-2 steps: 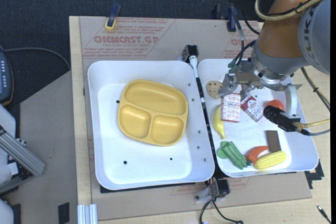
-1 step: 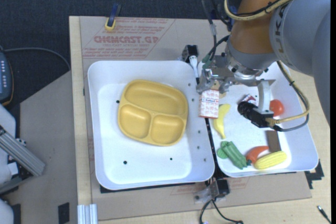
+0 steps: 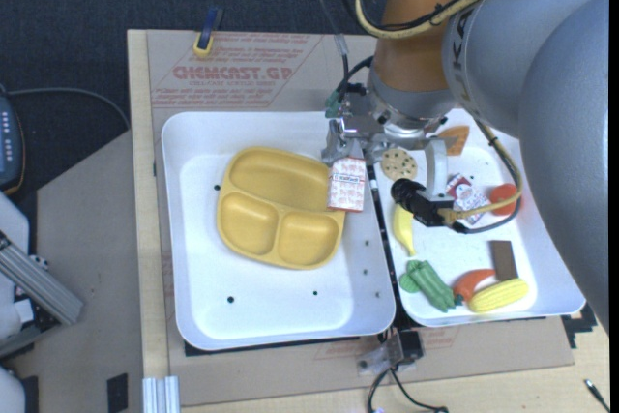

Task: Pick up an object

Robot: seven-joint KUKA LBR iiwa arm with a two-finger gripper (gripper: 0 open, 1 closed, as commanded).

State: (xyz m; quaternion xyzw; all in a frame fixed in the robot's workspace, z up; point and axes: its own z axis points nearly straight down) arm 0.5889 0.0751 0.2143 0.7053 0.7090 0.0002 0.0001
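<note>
Looks like the pick is pretty much done: the gripper (image 3: 346,148), mid-frame over the seam between the two bins, has its jaws clamped on a small white-and-red packet (image 3: 347,184) dangling just over the yellow divided tray's (image 3: 276,208) right edge. What's left is lifting clear. The left bin (image 3: 189,237) has open floor at lower left; the right bin (image 3: 551,290) is crowded with toy food.

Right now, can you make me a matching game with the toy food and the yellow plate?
Things:
1. divided tray
2. banana
3. corn cob
4. cookie

Places:
A. right bin's front, beside a brown block
B. left bin
C. right bin's back, near the gripper
D. right bin's left edge, by the divider

Pairs: 1-B, 2-D, 3-A, 4-C
</note>
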